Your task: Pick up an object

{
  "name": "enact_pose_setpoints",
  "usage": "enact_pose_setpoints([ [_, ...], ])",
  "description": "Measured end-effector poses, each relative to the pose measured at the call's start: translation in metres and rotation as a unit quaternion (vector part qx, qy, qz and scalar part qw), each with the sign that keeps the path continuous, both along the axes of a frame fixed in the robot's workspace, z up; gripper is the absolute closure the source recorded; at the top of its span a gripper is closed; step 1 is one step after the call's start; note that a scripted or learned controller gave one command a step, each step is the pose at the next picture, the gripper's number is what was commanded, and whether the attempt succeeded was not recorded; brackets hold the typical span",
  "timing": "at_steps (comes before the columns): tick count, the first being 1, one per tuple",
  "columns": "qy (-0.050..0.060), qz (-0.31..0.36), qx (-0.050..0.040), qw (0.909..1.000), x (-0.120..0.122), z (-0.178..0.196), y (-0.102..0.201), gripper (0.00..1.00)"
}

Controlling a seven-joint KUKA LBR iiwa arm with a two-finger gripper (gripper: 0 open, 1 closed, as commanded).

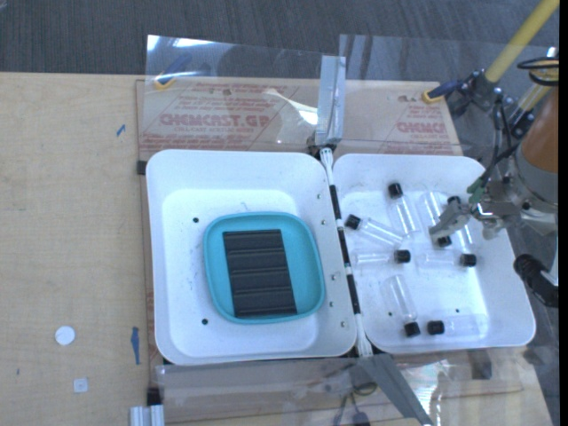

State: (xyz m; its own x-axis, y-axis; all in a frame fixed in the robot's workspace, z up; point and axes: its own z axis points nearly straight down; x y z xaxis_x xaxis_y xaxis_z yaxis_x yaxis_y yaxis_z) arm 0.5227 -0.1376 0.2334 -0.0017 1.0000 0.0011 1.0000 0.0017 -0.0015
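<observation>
White plastic walls frame both bins. In the left bin [169, 238] we see a teal tray [264, 267] holding a black ribbed block [258, 273], with bare floor around it. Clear black-capped vials [401, 229] lie scattered across the right bin [506, 318]. The gripper [457, 223] hangs over that bin's right side; we cannot tell its grip state.

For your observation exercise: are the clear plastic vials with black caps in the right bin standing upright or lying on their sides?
Lying on their sides: each clear plastic vial with a black cap shows its full length along the right white bin's floor.
</observation>
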Motion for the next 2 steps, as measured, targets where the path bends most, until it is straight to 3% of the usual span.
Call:
enact_pose_setpoints([
  [1,0.001,-0.035,-0.0001,0.9994,0.036,-0.083,-0.047,0.0],
  [2,-0.012,-0.03,-0.0038,0.9995,0.049,-0.124,-0.052,0.0],
])
